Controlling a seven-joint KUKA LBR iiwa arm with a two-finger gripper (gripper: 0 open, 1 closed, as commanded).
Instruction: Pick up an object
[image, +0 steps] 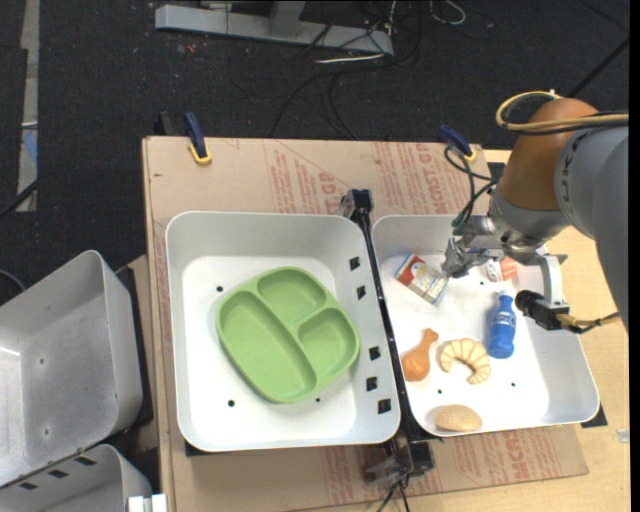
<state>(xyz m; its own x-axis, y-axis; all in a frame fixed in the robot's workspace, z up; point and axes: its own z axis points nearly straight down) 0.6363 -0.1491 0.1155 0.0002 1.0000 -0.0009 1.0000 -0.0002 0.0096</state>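
I see dark carpet (90, 70) with loose cables (330, 95) around my brown board bench (290, 175), and a metal frame (270, 22) at the top.

Both bins (190, 330) are plain white, the left one carrying a light green divided plate (288, 333). In the right bin, a blue bottle (501, 326) has a white label, the drumstick (420, 354) is orange, the croissant (468, 358) golden tan with paler ridges, and the bread roll (457, 418) pale beige. A small carton (421, 277) shows red, white and grey (print unreadable). The arm (575, 170) is grey with an orange band.
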